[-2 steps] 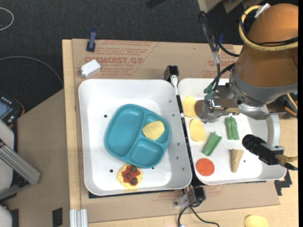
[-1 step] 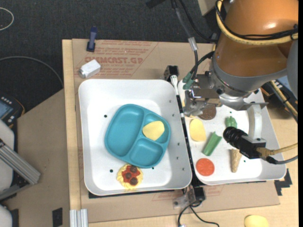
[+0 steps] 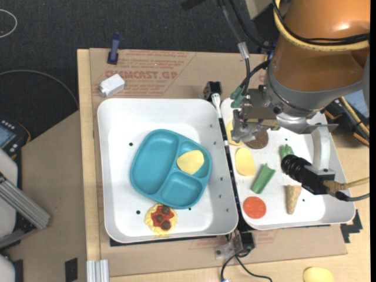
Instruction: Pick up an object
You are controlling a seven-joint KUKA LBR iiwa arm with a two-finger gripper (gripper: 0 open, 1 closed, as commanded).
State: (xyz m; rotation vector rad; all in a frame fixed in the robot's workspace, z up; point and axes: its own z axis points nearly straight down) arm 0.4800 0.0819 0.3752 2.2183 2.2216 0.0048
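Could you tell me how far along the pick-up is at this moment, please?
Done: the arm has brought the gripper low over the right bin's far left corner, by a brown round piece. In hand: nothing visibly held. Left: gripping and lifting an object; the yellow piece, green pieces and red disc lie untouched.

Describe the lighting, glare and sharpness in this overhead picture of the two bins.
Camera view: even, soft light with faint shadows; a bright glare streak on the arm's glossy orange band, which looms large and slightly soft near the lens; the blue divided plastic plate and round red toy slice are sharp; the white bin walls look nearly washed out.
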